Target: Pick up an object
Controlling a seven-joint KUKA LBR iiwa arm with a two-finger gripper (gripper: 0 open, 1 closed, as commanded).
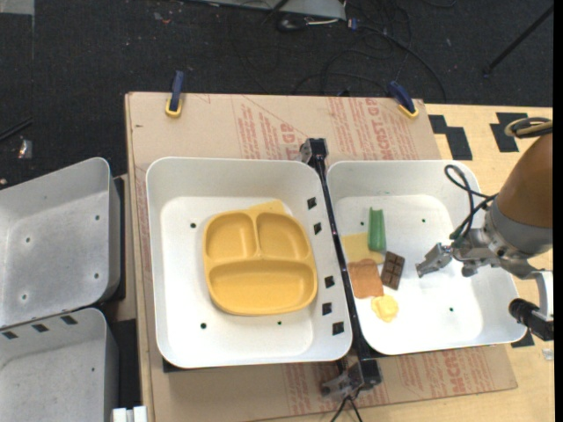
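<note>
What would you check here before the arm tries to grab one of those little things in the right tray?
1. Objects in the right bin: ok, green block, brown block, orange piece, yellow piece.
2. Gripper over that bin: ok.
3. Gripper directly above a target: not ok, it sits right of the brown block.
4. Targets well separated: not ok, they cluster together.
5. Finger opening: cannot tell.

Arm (528, 196) cut by right edge (fingertips perhaps too small).
</note>
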